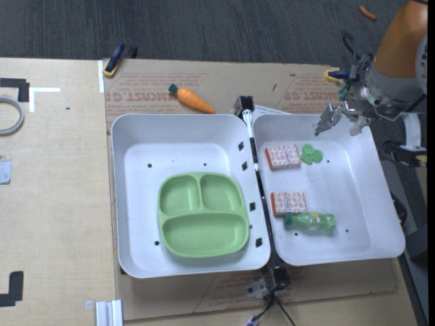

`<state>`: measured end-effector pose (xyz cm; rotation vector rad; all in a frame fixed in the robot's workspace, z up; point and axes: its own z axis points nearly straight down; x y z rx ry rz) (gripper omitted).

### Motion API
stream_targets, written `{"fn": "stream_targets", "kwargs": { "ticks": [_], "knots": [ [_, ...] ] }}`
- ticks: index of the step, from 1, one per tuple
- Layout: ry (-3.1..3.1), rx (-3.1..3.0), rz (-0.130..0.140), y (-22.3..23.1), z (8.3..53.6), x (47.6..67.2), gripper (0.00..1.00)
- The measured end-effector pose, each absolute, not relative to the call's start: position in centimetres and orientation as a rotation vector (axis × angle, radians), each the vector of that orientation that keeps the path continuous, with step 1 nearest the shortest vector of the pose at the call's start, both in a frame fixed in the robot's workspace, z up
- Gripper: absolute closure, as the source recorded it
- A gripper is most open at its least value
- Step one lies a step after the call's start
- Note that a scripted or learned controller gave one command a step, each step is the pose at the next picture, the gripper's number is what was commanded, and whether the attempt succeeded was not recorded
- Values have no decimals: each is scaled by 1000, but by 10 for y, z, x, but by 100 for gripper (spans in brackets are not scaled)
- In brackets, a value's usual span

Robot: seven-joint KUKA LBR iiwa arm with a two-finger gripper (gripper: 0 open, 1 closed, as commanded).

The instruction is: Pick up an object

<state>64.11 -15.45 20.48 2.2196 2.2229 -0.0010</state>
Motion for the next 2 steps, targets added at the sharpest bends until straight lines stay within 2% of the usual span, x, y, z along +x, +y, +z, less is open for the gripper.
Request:
{"fn": "stream_targets", "kwargs": {
  "ticks": [1, 2],
  "knots": [
    [1748, 2614, -3, -98, 109, 623, 0],
    [1756, 2607, -2, -92, 92, 571, 0]
  ]
}}
